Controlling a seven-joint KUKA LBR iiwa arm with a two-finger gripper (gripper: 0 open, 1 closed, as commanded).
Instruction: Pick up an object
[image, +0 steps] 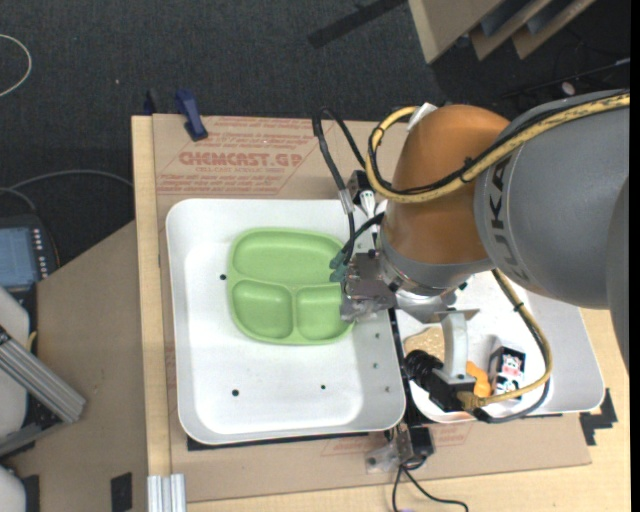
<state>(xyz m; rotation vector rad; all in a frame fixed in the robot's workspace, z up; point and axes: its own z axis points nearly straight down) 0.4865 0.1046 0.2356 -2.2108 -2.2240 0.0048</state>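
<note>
Arm: we see the grey arm (560, 190) closest to the lens, its orange band (440, 190) bulking over the wall shared by the two bins; it comes in from the right, and that bulk hides most of what sits beneath the wrist.
Gripper: we place the gripper (352, 285) low at the left bin's right side, at the plate's right edge; whether its jaws are spread or pressed together we cannot tell, as the wrist covers them.
Plate: we find the green plate (285, 285), the likeliest thing to pick, lying flat in the upper middle of the left bin (200, 380), its three compartments facing up; we judge the gripper sits at the rim because a flat plate offers no other purchase.
Right bin: we see the right bin (580, 385) largely under the arm, with a small orange, white and black object (500, 372) showing near its front; what it is we cannot tell.
Cables: we note cables (520, 390) looping down from the wrist over the right bin.
Edges: we judge the plate's right rim is close to the bin wall, leaving little space on that side.
Open room: we see bare white floor to the left of and in front of the plate, so any shift would go that way; upward looks unobstructed.
</note>
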